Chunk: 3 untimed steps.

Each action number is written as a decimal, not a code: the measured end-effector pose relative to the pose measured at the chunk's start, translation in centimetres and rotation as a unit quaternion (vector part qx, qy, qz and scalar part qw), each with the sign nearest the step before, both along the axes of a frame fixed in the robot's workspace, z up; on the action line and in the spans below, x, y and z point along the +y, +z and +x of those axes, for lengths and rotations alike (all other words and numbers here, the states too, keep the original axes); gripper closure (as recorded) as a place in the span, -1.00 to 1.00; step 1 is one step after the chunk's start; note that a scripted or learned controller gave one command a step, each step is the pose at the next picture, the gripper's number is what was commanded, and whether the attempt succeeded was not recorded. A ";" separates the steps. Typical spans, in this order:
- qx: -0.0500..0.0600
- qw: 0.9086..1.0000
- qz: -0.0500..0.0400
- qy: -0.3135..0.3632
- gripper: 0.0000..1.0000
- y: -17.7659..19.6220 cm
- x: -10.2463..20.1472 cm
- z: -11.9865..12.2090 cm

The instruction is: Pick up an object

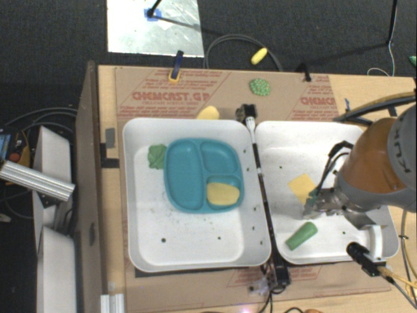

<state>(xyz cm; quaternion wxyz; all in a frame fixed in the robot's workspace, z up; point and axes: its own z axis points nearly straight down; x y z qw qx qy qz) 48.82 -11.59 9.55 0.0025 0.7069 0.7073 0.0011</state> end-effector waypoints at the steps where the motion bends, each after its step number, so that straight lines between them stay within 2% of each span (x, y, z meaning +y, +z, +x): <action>1: -0.002 1.000 -0.001 0.001 1.00 8.1 -1.9 0.8; 2: 0.001 1.000 0.001 0.002 -1.00 7.7 -1.8 0.7; 3: 0.005 1.000 0.002 0.001 -1.00 -1.1 0.4 -0.3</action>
